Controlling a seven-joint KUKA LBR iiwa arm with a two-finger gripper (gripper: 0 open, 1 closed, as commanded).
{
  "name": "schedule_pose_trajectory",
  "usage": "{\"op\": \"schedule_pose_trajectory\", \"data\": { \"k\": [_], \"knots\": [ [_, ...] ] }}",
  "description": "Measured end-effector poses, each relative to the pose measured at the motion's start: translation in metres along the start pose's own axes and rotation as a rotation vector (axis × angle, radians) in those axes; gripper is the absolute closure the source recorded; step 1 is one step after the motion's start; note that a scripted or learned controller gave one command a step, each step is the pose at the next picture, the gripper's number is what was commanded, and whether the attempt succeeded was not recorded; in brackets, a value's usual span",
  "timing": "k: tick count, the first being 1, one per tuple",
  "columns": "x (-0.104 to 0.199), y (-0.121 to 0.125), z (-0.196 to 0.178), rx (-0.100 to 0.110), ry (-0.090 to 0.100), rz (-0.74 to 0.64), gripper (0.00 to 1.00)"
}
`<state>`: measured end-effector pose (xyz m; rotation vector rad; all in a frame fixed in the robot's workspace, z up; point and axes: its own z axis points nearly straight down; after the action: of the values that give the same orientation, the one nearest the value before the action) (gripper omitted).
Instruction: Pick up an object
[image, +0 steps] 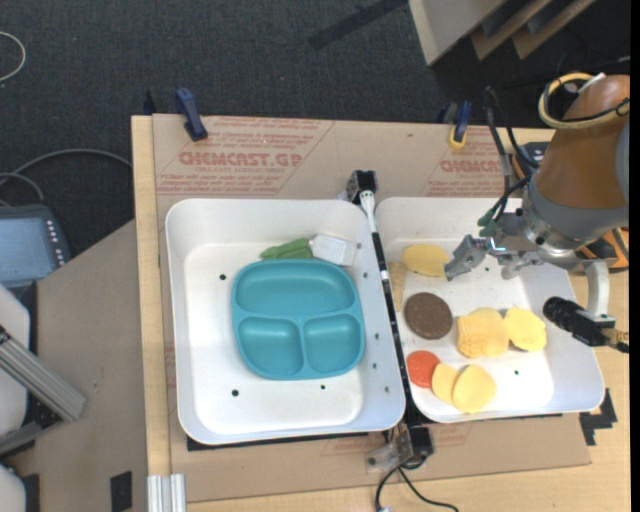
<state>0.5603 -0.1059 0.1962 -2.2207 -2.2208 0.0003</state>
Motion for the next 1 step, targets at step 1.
{"op": "schedule_pose_trajectory", "data": {
  "k": [1],
  "knots": [
    [0.0672,-0.0722,0.0125,0.008,0.004,-0.004,0.0]
  ]
}}
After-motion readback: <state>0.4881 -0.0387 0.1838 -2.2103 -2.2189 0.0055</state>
